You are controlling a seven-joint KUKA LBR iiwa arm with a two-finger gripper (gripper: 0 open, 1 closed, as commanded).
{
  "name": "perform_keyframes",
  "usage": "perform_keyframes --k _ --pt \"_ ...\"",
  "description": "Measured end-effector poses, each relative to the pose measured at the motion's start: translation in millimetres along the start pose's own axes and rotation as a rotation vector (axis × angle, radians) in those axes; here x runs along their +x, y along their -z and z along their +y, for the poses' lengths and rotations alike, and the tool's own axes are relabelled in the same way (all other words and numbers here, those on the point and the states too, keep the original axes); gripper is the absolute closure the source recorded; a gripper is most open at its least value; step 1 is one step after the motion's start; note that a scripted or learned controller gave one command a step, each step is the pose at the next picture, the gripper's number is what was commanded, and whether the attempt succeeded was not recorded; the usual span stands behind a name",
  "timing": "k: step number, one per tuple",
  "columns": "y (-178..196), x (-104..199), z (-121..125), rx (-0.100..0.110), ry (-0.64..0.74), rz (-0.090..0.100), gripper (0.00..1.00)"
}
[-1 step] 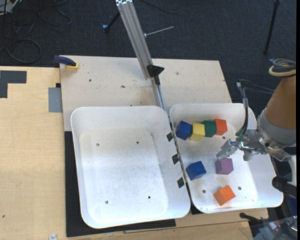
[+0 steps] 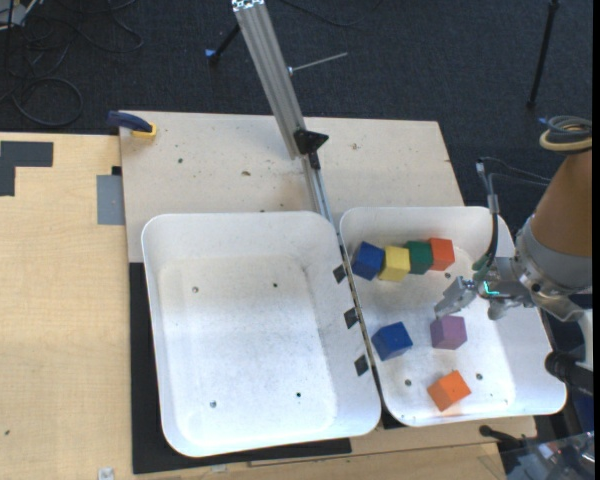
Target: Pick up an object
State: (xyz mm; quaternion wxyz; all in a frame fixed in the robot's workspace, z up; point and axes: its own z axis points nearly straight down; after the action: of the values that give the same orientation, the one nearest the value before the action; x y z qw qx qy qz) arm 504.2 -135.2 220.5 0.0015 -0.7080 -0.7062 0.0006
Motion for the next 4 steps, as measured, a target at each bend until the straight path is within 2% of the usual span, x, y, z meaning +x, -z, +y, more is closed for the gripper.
perform_keyframes --k 1,2,3,4 --pt "-64.1 -2.9 -0.9 0.007 0.002 0.002 0.0" --pt "-105.1 -8.3 12.7 -0.014 -0.003 -0.01 0.0" --pt "-103.6 -8.9 16.5 -0.029 -0.002 -0.013 0.0" --pt "-92.1 -10.5 18.0 -0.034 -0.008 -0.013 1.0"
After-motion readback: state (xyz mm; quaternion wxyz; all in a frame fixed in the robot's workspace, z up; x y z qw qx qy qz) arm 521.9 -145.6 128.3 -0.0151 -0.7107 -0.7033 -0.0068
